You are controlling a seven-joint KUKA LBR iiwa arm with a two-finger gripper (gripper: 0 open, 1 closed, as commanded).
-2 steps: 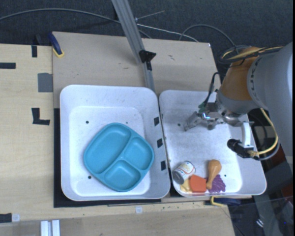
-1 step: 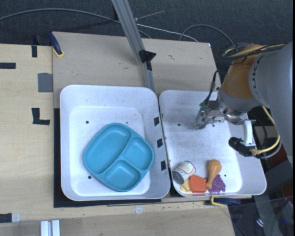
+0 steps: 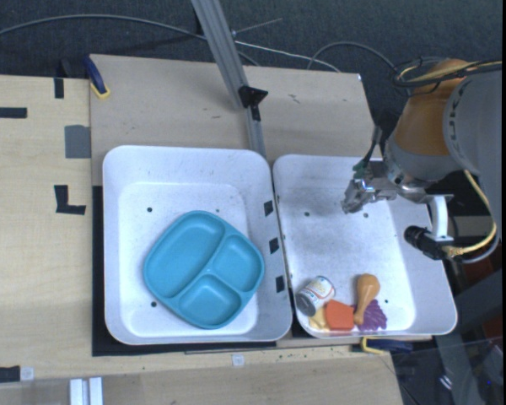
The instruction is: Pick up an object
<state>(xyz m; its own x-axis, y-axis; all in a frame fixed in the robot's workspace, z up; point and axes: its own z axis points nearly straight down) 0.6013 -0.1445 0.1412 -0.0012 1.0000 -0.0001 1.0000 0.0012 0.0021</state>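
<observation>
Two white bins sit side by side on the wooden bench (image 3: 177, 99). Gripper (image 3: 354, 202) hangs over the upper part of the right bin (image 3: 337, 251), near its top right. Can't tell how its tips are set, too small and blurred; nothing visibly between them, no object near them. Arm (image 3: 443, 125) comes in from the right, orange band above the wrist, cables looped around it.

Right bin floor is mostly bare white, speckled. All its objects are bunched at the bottom edge, well apart from the gripper: a small round can (image 3: 316, 292) lying on its side at the left of the pile, an orange block (image 3: 340, 315) just beside it, a tan drumstick-shaped toy (image 3: 367, 292) and a purple piece (image 3: 374, 315) touching or almost touching it. Drumstick long axis runs roughly up-down in the view, fat end up, thin end down toward the purple piece. Can's end face points up-left-ish, hard to say exactly.

Left bin (image 3: 126, 184) holds a blue divided plate (image 3: 204, 268), three compartments, turned at a diagonal, lying flat in the lower middle.

Bench has black tape marks on the left; a grey metal pole (image 3: 223, 45) slants in from the top to the seam between the bins. Dark carpet floor behind, with thin cables on it.
</observation>
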